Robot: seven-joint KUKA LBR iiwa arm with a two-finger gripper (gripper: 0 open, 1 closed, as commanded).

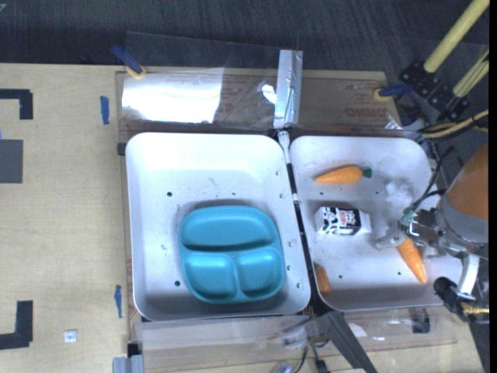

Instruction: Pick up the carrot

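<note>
I've got the arm (470,200) in from the right, over the right bin (365,282). The pincer (404,235) sits right at the thick end of a carrot (412,259) near the bin's right wall. I cannot tell how its jaws stand from here, nor whether it holds anything. That carrot runs diagonally, top end toward the pincer, tip pointing down-right. To do this well, I'd say the jaws should close across the long axis, near the thick middle, not along it. Another carrot (342,176) lies near the bin's far wall, nearly level, green end right. A small black-and-white carton (339,220) sits between them; a blue tray (231,250) fills the left bin (147,208).
</note>
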